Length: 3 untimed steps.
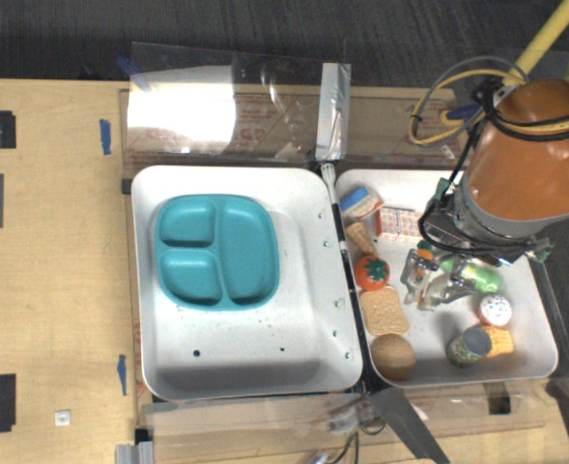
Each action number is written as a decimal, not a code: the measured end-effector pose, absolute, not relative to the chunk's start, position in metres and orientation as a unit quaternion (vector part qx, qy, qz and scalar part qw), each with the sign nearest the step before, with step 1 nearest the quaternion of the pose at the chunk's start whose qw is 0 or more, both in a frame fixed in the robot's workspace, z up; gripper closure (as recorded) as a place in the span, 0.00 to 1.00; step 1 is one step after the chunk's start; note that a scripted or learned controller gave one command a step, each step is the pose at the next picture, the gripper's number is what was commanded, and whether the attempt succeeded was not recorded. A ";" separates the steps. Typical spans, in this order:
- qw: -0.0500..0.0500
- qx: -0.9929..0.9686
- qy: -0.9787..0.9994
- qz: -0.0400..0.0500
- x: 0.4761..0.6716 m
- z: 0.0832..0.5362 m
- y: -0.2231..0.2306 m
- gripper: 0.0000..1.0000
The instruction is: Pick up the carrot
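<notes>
The carrot (371,272) is a short orange-red piece with a green top. It lies in the right bin (545,356) near its left wall. My gripper (429,280) hangs over the middle of that bin, just right of the carrot and apart from it. Nothing shows as held in it. The arm's orange band and grey wrist (530,162) cover the bin's far right part.
Around the carrot lie a tan cracker (383,307), a brown round piece (393,353), a red-and-white box (395,222) and a blue-and-white item (359,201). A green item (479,276), a can (468,346) and a white shaker (495,309) sit right of the gripper. The left bin (303,346) holds a teal divided plate (216,249).
</notes>
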<state>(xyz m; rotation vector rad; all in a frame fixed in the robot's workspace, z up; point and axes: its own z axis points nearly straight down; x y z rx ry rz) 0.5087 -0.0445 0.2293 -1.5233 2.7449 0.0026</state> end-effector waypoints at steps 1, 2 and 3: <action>0.003 -0.617 0.787 -0.001 0.577 0.245 -0.114 1.00; -0.001 -0.558 0.830 0.003 0.501 0.125 -0.131 1.00; 0.005 -0.411 0.911 -0.001 0.497 0.186 -0.073 1.00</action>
